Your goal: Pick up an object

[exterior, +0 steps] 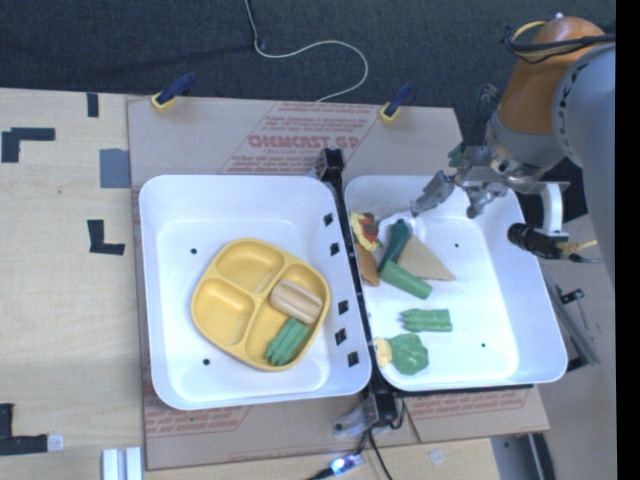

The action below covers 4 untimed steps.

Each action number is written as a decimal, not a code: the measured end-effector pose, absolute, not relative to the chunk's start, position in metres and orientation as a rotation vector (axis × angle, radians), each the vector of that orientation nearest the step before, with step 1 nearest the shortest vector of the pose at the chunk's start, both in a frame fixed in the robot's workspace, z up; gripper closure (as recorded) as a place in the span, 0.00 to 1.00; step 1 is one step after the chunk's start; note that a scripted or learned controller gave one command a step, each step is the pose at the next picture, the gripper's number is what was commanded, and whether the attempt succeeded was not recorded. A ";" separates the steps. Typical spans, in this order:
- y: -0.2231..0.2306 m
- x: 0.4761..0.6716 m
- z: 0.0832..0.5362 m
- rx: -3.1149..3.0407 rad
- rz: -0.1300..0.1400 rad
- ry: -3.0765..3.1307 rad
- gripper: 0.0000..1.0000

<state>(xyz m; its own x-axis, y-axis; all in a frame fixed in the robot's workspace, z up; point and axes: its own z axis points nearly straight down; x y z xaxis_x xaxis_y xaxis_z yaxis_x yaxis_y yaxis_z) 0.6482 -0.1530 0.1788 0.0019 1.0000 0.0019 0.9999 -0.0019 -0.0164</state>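
Grey arm [560, 88] with orange band reaching in at the upper right corner of the right bin [500, 308]; surface [60, 268] of pale wood under a cardboard sheet [300, 138] carrying that bin and the left bin [170, 218] side by side, touching along a black hinge strip.

In the left bin, well away from the right bin's contents: yellow divided plate [235, 303] holding a tan bread-like piece [297, 298] and a green bean bundle [288, 340].

Inside the right bin, crowded toward its left wall: tan wedge [430, 262], long green piece [405, 280] lying across it, dark green piece [396, 240] tilted above, small red-and-yellow item [366, 232] against the wall; lower down, green ridged piece [426, 320] and green leafy lump [408, 352] near the bottom left corner.

Claw [455, 196] at the right bin's top edge, fingers spread apart, holding nothing, just beside the tan wedge's upper end.

Likely risks: a descent into the crowded pile, catching two overlapping pieces or pushing them against the wall; a finger landing on the wedge's sloped face and slipping off; closing on air, given the offset from any item.
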 end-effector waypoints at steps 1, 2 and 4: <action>-0.153 0.651 0.189 -2.220 0.002 -2.222 0.00; -0.153 0.647 0.127 -2.219 0.004 -2.222 0.00; -0.151 0.648 0.095 -2.218 0.000 -2.226 1.00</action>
